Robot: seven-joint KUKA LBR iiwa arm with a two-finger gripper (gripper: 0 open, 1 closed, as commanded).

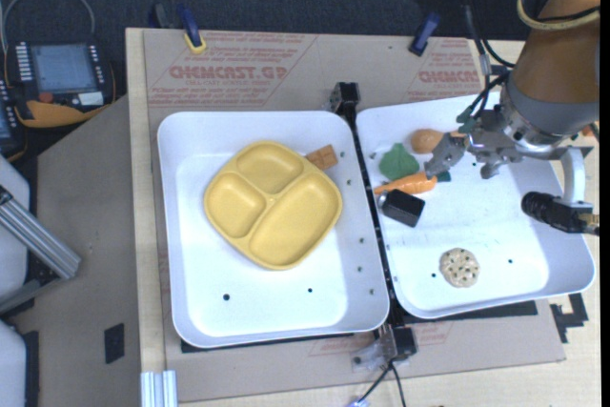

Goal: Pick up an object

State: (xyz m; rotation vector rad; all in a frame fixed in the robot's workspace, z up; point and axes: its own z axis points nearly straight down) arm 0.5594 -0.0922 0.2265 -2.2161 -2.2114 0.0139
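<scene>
The right bin (pixel 534 276) holds a green piece (pixel 396 159), an orange ball (pixel 426 140), a carrot (pixel 406 185), a black block (pixel 401 208) and a cookie (pixel 460 267). My gripper (pixel 469 157) hangs over the upper middle of this bin, just right of the green piece and the carrot. Its two fingers stand apart, open, with nothing between them. The left fingertip (pixel 445 155) is close to the carrot's right end. In the left bin (pixel 191 281) lies a yellow divided plate (pixel 274 203) with a small brown block (pixel 322 157) at its upper right edge.
A black part (pixel 556 211) of the arm's gear reaches over the right bin's right side. The ridge between the bins (pixel 367 205) runs top to bottom. A teach pendant (pixel 59 76) lies off the bench at far left.
</scene>
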